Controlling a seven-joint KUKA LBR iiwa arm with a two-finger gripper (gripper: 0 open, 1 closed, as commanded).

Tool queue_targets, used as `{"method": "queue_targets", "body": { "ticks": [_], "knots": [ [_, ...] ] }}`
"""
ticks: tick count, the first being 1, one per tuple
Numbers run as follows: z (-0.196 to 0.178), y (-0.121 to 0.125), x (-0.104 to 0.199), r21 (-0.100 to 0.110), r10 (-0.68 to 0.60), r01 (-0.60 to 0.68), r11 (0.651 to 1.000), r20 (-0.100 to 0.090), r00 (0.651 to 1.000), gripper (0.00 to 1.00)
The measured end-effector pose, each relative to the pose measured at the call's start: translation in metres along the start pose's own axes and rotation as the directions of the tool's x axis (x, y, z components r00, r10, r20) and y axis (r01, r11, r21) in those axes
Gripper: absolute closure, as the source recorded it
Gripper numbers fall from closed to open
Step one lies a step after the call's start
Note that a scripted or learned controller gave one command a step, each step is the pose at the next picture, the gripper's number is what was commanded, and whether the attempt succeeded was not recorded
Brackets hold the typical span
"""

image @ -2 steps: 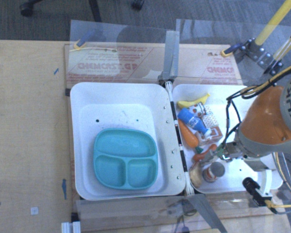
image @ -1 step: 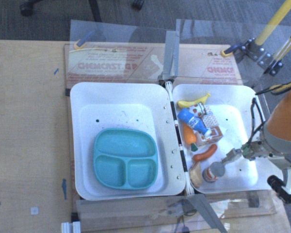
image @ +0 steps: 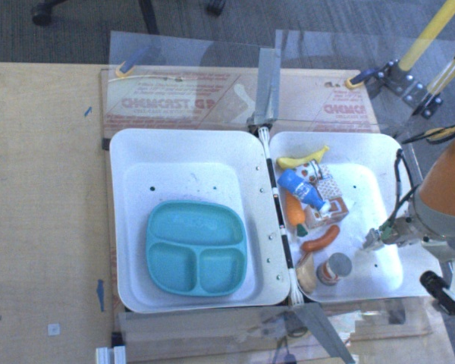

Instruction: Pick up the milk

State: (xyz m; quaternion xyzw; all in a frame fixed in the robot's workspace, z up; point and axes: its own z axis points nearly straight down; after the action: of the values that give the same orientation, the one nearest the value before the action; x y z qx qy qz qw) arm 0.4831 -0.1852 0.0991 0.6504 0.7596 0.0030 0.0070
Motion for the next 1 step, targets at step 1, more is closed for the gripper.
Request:
{"method": "queue_targets", "body": {
  "ticks": [1],
  "knots": [
    [-0.1054,-0.0016,-0.0018,0.012,-0.036,0.036,0.999,-0.006,0.999,1.0]
  ]
}}
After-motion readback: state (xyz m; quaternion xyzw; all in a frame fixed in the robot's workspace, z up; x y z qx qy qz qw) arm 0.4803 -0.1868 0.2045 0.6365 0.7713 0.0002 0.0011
